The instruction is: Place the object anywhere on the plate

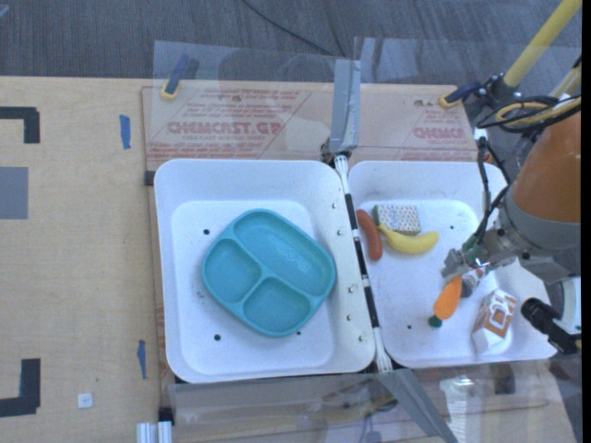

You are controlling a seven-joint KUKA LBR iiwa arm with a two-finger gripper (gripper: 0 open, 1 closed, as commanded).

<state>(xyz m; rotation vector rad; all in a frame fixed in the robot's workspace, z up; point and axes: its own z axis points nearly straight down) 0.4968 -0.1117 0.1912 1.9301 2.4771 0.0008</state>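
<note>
Gripper (469, 268) sits low in the right white bin (406, 340), right above the small orange carrot toy (447, 300); I cannot tell its state. Carrot lies tilted on the bin floor, green tip down-left. Teal three-compartment plastic plate (268, 270) occupies the left white bin (180, 247).
</note>
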